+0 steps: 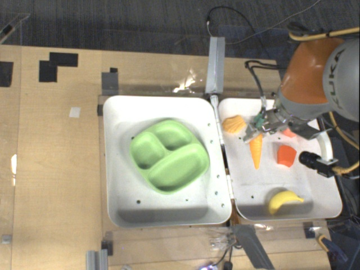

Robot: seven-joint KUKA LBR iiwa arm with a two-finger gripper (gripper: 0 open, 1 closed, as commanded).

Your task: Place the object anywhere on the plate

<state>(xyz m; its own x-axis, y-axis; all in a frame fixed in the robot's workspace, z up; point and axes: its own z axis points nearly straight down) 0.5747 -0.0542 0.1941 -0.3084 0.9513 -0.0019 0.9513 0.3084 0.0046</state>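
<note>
**Jaws over the carrot's top end; plate lies to the left**

The carrot (256, 150) lies flat in the right bin (315, 210), its long axis running from the jaws toward the bin's near edge, tip pointing away from them. Its broad top end sits directly beneath the jaws (260, 124). Whether the jaws are apart or clamped cannot be told, as the wrist hides them, so no grasp can be confirmed.

Just beside the jaws, on their left, rests a bread roll (234, 124). A red block (286, 155) lies to their right and a banana (283, 201) well beyond the carrot's tip.

The plate (169, 156), green and divided, sits in the left bin (121, 207), well apart from the jaws and across the bin walls. Judged next move: secure the carrot across its short axis, lift, and carry left.
</note>
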